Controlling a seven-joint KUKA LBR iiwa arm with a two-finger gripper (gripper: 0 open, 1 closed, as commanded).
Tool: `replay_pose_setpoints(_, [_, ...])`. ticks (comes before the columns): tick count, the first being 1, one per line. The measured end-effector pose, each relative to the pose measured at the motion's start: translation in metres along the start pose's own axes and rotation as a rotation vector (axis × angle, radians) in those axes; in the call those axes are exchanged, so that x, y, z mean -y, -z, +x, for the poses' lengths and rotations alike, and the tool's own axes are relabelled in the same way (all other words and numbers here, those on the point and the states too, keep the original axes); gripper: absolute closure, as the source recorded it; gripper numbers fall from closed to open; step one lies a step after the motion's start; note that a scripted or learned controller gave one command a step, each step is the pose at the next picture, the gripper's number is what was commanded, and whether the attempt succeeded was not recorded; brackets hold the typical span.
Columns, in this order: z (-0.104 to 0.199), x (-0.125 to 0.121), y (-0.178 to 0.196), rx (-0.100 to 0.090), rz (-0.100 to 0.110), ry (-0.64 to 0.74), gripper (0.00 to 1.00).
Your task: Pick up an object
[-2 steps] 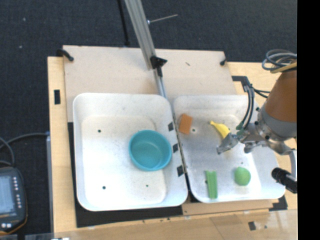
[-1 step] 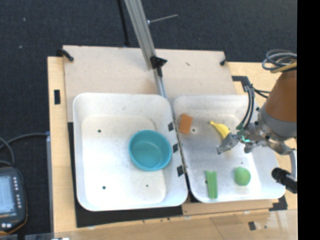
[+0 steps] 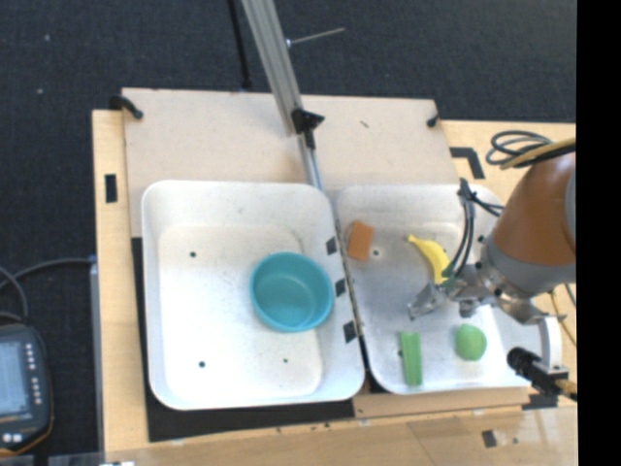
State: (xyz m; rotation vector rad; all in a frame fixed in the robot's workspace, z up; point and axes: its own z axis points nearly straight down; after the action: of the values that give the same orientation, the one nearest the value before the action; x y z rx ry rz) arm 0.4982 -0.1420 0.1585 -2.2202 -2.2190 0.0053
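Banana [image 3: 429, 253] lies at right-bin [image 3: 388, 207] centre, just beside gripper [image 3: 427, 304]; finger state cannot be told. Green ball [image 3: 471, 343], green block [image 3: 410, 358], orange block [image 3: 359, 241] nearby. No legible writing.

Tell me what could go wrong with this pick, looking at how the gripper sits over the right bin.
The gripper sits low in the right bin, just beside the yellow banana; it might nudge the banana aside instead of grasping it. The green ball lies close under the arm and could roll if bumped. The green block is also near and might get knocked.
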Motion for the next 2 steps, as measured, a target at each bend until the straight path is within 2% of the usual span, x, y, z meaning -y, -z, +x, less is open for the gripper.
replay_pose_setpoints(1, [-0.001,0.001,-0.053,0.0,-0.001,0.0,0.0])
replay_pose_setpoints(2, [-0.002,-0.002,-0.039,0.0,-0.01,-0.005,1.0])
